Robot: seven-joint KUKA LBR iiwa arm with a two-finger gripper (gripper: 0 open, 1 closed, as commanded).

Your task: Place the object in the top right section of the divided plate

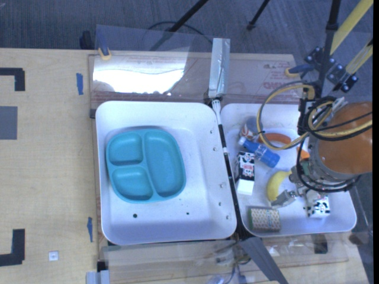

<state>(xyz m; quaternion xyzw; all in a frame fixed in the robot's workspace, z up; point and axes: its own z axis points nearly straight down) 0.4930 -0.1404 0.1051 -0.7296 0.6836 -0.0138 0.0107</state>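
The tool hovers low in the right bin, just beside the yellow object; whether it stands wide or narrow I cannot tell. Judged from here, a good grasp means centring over the yellow object, clear of the patterned box, before carrying it to the blue divided plate in the left bin.

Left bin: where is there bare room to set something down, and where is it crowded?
Left bin: bare floor rings the blue divided plate, widest toward the divider; its three sections lie bare too. Right bin is crowded: yellow object, cartons, blue bottle, with the gripper over them.

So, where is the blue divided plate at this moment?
The blue divided plate lies in the left bin, towards its left side, in the camera view. The hand is over the right bin, beside a yellow object.
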